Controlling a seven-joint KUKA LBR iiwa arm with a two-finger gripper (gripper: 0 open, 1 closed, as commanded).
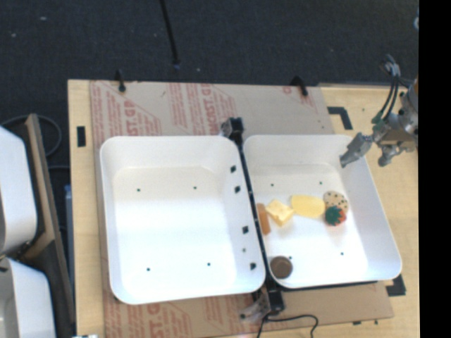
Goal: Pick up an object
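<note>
The right bin (pixel 366 189) holds several small objects: an orange stick (pixel 263 218), a pale yellow chunk (pixel 280 212), a yellow oval piece (pixel 308 206), a speckled round piece with red and green beside it (pixel 335 208), and a brown disc (pixel 281 267) near the front rim. My gripper (pixel 372 151) hangs at the right bin's far right edge, above and to the right of the objects, with its two fingers spread apart and nothing between them.
The left bin (pixel 120 189) lies beside the right one, parted by a black divider (pixel 245 196). Both rest on a cardboard sheet (pixel 176 108) on the bench. White boxes (pixel 14 189) stand at the far left.
</note>
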